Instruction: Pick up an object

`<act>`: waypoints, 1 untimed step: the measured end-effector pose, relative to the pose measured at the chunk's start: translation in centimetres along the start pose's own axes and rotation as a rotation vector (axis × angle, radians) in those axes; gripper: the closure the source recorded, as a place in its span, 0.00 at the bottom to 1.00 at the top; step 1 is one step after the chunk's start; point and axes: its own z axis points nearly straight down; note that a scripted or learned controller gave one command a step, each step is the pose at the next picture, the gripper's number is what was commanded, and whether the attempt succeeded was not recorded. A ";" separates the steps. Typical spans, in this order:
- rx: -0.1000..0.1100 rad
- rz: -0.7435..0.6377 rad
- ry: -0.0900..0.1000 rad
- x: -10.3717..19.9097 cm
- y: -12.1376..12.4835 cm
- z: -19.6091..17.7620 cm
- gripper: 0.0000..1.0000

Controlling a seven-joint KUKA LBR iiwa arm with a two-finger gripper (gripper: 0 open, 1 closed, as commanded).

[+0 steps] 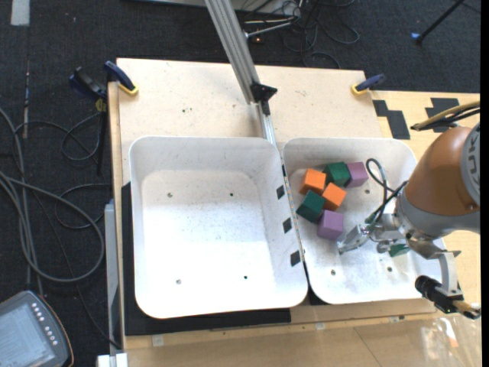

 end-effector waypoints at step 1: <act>-0.008 -0.001 -0.002 0.0 0.2 -1.3 1.00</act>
